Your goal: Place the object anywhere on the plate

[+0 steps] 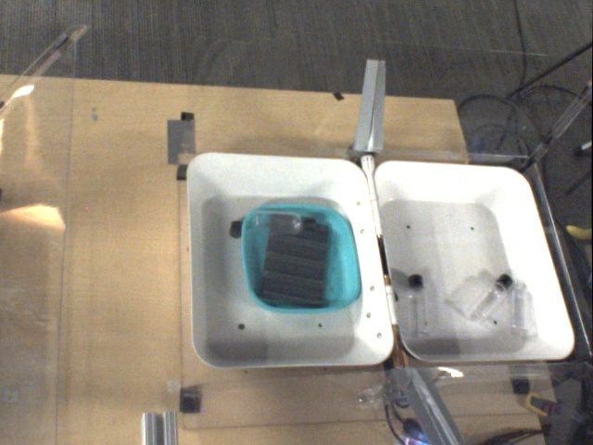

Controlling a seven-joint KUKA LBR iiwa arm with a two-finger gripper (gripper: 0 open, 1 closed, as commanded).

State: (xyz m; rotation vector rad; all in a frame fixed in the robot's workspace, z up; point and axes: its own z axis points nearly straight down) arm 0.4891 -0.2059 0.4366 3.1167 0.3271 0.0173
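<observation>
Desk (pixel 111 276) carries two white bins side by side. Left bin (pixel 208 332) holds a teal plate (pixel 345 265), sitting roughly mid-bin, a bit toward the far edge. On the plate lies a dark ribbed block (pixel 296 265), slightly tilted, well inside the rim on all sides w/ teal showing around it. That reads as the task's object, so the placing looks done; nothing seems left except maybe the arm clearing off, which I judge from the layout alone.

Right bin (pixel 463 188) has clear plastic bits near its near-right corner: what looks like a transparent bottle or two (pixel 482 297) w/ small dark caps, plus another dark-capped clear item (pixel 414 290) close to the bin's left wall. Hard to say how many pieces, since they're see-through against white & outlines blur together.

Pincer: can't tell its state, no fingers to read in this frame. Some metal & cable hardware (pixel 422 415) pokes in at the desk's near edge below the bins, cut off by the frame; unclear what it is.

Also hard to make out: a small dark thing (pixel 236 229) at the plate's far-left rim, and a glossy clear patch (pixel 278 221) on the plate's far side, poss. glare or a clear lid. An upright grey post (pixel 371 105) stands at the far edge between the bins.
</observation>
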